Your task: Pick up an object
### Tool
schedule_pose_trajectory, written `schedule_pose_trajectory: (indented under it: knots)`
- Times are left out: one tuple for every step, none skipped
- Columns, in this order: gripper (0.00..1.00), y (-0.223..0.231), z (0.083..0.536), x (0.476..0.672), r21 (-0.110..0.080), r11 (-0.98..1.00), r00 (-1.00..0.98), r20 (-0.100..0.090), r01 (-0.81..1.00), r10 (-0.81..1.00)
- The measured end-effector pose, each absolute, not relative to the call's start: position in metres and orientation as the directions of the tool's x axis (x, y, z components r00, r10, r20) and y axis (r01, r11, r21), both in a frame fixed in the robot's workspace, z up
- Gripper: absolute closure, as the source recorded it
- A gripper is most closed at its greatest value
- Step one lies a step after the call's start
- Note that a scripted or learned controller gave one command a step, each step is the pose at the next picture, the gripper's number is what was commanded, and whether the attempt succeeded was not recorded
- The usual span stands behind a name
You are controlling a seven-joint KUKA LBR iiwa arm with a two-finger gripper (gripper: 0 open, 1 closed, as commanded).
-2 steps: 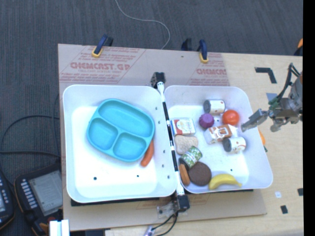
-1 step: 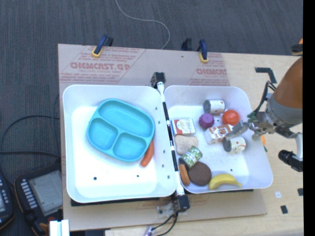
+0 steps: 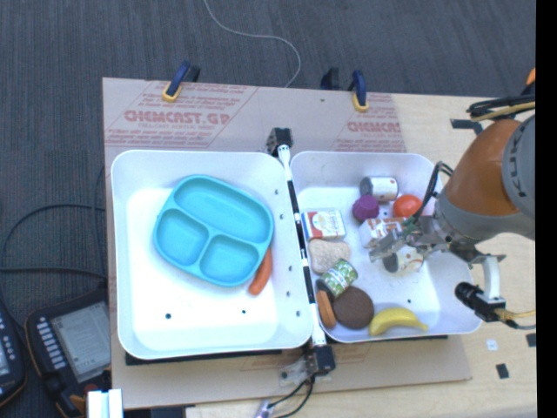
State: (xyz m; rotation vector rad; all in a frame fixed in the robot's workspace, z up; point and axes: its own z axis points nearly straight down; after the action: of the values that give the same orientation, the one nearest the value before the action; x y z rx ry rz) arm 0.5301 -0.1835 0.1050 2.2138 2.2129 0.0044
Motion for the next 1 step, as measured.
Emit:
schedule_pose_trajectory:
  knots:
    - [1.00, -0.1843, 0.1151, 0.5306, 0.012, -0.001, 0.001, -0.009, 1.000, 1.000]
